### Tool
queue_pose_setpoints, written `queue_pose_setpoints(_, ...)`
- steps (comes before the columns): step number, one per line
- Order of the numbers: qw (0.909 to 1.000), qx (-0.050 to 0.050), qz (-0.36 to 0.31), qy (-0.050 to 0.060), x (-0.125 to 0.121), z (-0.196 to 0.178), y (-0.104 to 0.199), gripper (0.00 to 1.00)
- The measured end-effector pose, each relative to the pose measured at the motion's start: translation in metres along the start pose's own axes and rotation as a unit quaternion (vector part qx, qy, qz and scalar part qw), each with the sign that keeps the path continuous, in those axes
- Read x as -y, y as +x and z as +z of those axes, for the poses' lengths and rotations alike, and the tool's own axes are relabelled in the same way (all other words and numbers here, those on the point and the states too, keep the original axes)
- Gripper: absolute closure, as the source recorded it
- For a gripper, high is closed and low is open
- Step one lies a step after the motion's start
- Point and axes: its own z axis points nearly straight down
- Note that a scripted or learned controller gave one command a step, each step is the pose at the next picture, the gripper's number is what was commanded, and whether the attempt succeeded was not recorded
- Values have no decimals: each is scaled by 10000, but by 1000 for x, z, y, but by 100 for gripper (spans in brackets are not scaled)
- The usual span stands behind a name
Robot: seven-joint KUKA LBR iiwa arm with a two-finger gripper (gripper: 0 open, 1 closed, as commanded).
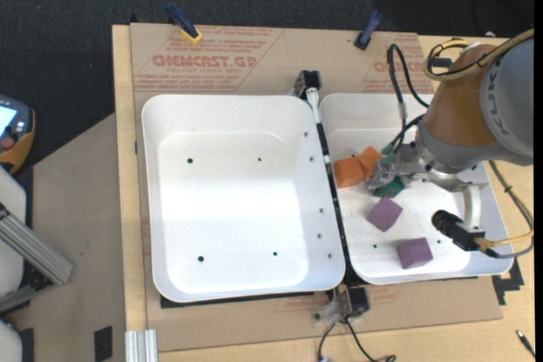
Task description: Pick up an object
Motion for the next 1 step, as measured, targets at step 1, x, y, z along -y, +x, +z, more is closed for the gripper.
queue_pose_setpoints(1, 10000, -33, -55, -16, -40, -93, 78, 100)
